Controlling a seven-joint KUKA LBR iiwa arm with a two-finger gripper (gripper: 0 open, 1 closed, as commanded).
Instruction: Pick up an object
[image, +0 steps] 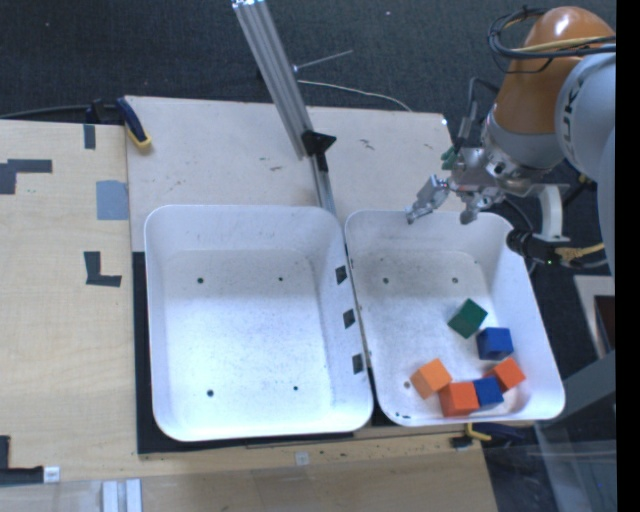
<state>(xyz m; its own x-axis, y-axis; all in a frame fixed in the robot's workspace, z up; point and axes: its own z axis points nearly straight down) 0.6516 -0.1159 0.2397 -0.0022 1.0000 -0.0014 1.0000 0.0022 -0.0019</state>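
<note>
And here's the gripper (441, 203), hanging over the far rim of the right bin (520, 268), fingers spread apart with nothing between them. One fingertip pokes out toward the bin's far-left corner, the other sits closer to the far-right side, and there's clear daylight between the two. No catch so far, folks.

Behind the gripper, the grey arm with its orange band (545, 60) rises beyond the right bin's far-right corner, reaching in over that rim.

Now, the targets. All the pickings are bunched at the right bin's near end, well apart from the gripper. A green block (467, 318) sits nearest the bin's middle, tilted on its corner. Just beside it, toward the near rim, is a blue block (494, 343). Then comes the cluster: an orange block (432, 377) on the left side, a bigger orange-red block (459, 397) pressed against the near wall, a small blue cube (488, 391) touching it, and another orange cube (509, 373) nearest the bin's right wall.

The left bin (160, 300), sharing a wall with the right bin, has no part in this yet.

So the scoreboard, as I read it: nothing grasped, nothing lifted. The whole job is ahead, meaning travel across the right bin to the near end, descend, close, raise. My call is the green block, standing a bit free of the crowd, looks the friendliest pick.
</note>
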